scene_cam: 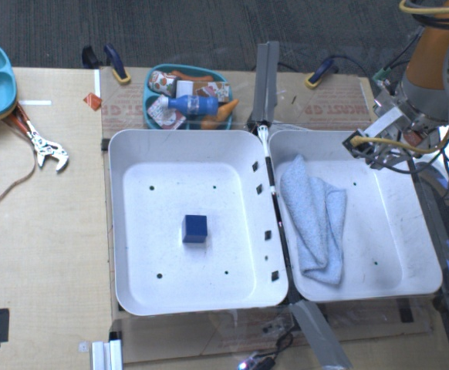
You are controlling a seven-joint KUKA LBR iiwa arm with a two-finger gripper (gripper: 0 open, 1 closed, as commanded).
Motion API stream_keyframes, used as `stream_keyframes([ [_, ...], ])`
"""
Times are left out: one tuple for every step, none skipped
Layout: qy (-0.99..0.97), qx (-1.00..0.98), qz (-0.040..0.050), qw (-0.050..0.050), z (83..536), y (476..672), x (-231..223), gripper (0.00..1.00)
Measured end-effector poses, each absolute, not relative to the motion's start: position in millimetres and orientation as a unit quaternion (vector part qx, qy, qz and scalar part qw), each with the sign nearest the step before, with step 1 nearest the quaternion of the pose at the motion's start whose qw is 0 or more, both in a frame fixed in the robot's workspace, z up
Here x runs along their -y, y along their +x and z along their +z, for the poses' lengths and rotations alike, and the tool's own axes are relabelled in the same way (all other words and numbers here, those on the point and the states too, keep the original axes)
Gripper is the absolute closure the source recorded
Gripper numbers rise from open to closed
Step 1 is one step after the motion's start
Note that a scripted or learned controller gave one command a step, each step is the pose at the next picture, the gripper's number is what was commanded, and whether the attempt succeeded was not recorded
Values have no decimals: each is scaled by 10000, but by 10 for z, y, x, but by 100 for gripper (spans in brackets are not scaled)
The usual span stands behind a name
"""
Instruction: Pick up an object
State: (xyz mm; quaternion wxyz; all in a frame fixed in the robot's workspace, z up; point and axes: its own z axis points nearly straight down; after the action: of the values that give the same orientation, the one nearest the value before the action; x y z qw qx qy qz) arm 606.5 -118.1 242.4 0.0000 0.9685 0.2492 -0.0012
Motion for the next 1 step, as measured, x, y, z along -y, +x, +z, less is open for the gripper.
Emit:
stream_keyframes([
  [9213,-3889,-19,-6,2614,5761,1071,100],
])
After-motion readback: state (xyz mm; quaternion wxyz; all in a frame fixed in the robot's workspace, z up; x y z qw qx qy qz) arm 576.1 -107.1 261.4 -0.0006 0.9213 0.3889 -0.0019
